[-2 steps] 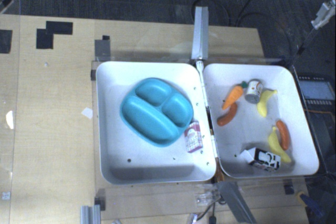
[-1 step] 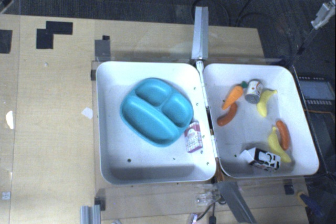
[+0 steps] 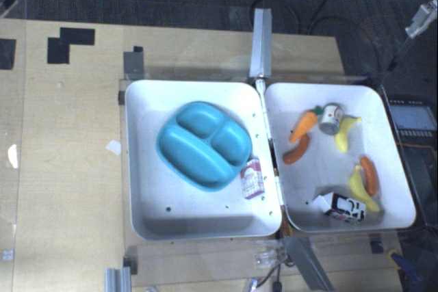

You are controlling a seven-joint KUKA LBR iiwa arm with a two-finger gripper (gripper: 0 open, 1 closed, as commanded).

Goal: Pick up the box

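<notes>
Camera view: found box (image 3: 252, 178) lying by left bin's (image 3: 140, 147) right wall, touching blue divided plate (image 3: 204, 143). Could not tell end effector's state. Risked fingers jamming against wall or plate.

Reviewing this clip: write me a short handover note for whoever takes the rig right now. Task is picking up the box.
Pincer: not in the frame, so its state is unknown.
Box: the small pink and white box lies in the left bin, by the right wall, just beside the blue divided plate.
Right bin: carrot, can, two bananas, two sausages, and a black and white carton.
Done: nothing; box not lifted.
Left: reach in, grasp the box, lift it.
</notes>
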